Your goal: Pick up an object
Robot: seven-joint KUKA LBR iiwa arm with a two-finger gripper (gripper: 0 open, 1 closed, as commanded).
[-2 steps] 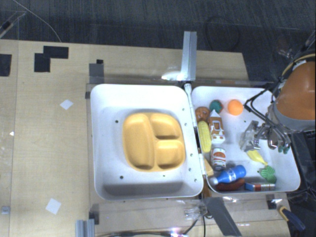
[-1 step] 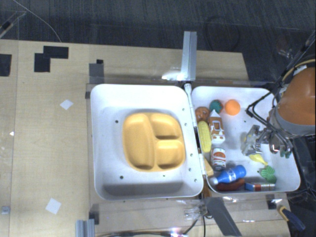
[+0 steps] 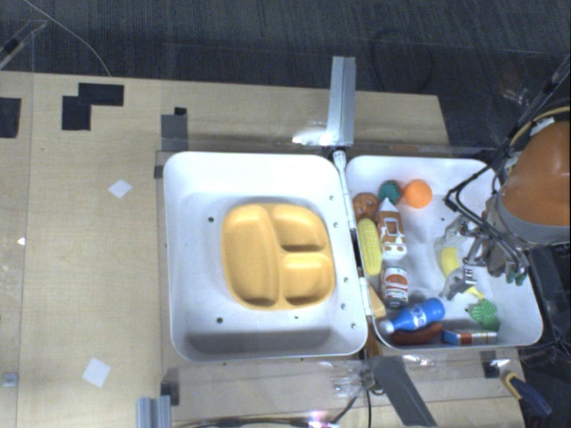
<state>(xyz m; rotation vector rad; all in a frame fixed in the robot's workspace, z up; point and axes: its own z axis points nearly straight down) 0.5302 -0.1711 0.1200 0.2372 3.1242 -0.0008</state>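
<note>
The blue plastic bottle (image 3: 417, 313) lies at the near edge of the right white bin (image 3: 526, 324), beside a yellow corn cob (image 3: 368, 246). The gripper (image 3: 471, 270) hangs above a small yellow object (image 3: 449, 259); whether it grips anything, I cannot tell. The left white bin (image 3: 192, 239) holds a yellow divided tray (image 3: 275, 255).

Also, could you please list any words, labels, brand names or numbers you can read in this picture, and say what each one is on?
No text here can be read.
White bottle with an orange-and-white label: the print is too small and blurred to read.
Small can with a red-and-white label: markings blurred, unreadable.
Blue plastic bottle with a white cap: no legible print.
Yellow divided plastic tray: plain, no markings.
</note>
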